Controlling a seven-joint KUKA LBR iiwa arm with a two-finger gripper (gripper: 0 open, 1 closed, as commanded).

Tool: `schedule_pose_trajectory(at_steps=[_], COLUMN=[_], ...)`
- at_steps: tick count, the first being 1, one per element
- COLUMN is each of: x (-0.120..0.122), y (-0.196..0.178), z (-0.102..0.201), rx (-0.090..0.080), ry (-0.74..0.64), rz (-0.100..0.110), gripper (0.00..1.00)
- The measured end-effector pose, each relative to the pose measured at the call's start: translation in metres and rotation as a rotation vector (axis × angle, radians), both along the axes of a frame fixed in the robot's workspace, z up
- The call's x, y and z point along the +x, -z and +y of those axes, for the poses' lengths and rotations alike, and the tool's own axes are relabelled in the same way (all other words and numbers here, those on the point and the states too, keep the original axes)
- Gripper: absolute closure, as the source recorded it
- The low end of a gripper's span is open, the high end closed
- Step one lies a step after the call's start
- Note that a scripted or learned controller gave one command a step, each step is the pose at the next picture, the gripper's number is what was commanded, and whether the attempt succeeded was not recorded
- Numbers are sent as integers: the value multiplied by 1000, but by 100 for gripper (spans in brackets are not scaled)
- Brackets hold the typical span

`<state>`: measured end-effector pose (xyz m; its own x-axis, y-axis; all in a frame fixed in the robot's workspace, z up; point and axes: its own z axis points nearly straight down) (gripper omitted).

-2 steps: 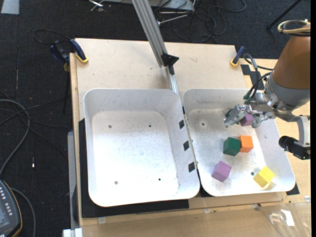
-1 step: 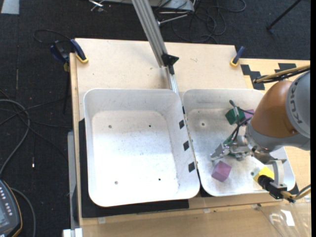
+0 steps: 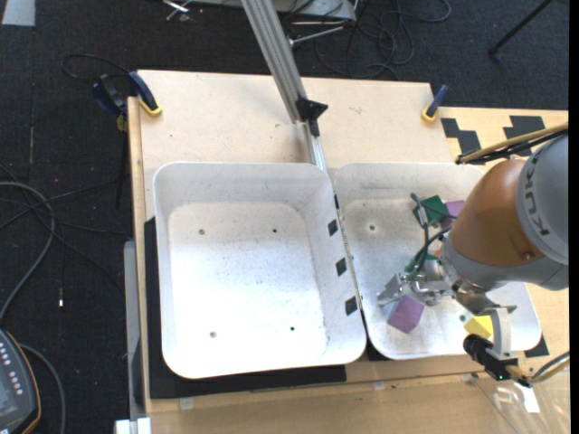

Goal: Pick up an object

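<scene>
Arm low in the right bin point(image 3: 380, 215), tool point(image 3: 409, 289) just above the purple block point(image 3: 405, 314) at lower right of frame, can't tell its open/closed state; best to center over the block, drop straight, close before lifting.

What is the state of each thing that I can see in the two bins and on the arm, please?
Left bin: sits flat on the bench, beside the right bin.
Right bin: sits flat, holds the objects.
Purple block: lies on the bin floor, just below the gripper.
Green object: lies near the back of the right bin, partly hidden by the arm.
Yellow object: partly hidden under the arm.
Gripper: low over the purple block.
</scene>
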<state>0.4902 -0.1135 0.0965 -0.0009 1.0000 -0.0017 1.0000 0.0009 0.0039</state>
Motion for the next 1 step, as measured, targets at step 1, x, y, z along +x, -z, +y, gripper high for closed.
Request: schedule_pose_trajectory(at_steps=[1], x=[62], y=[0], z=[-40], rx=[-2], ry=[-1], rz=[-2], gripper=[0])
